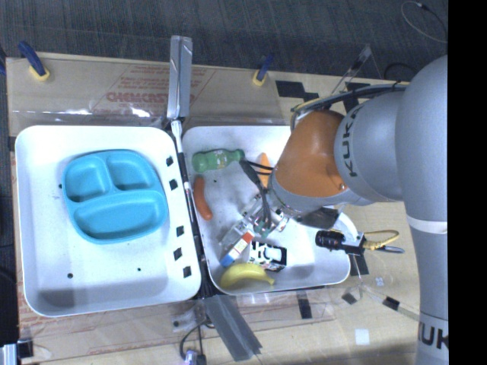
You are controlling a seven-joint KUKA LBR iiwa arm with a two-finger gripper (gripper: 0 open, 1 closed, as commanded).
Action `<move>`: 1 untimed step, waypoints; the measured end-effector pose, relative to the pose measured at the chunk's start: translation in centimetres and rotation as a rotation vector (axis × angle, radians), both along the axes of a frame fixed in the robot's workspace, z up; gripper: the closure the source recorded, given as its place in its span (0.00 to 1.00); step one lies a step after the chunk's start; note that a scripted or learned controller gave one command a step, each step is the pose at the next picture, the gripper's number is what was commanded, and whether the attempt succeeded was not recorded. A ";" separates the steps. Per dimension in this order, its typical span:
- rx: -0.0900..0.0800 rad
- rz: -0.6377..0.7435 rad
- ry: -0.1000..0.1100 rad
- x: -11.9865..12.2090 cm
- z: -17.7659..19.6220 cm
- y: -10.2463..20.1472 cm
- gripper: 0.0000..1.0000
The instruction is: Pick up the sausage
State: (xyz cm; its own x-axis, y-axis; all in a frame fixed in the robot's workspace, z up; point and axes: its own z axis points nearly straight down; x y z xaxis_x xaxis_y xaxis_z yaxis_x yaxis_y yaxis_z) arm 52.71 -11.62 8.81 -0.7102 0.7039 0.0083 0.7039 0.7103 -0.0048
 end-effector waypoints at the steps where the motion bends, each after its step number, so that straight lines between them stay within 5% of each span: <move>1: 0.002 0.001 0.007 -0.1 0.7 0.0 1.00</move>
State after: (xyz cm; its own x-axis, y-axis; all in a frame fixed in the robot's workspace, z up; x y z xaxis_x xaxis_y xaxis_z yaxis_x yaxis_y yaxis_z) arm 52.62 -11.64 9.50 -0.7110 0.7030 0.0144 0.7030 0.7112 -0.0086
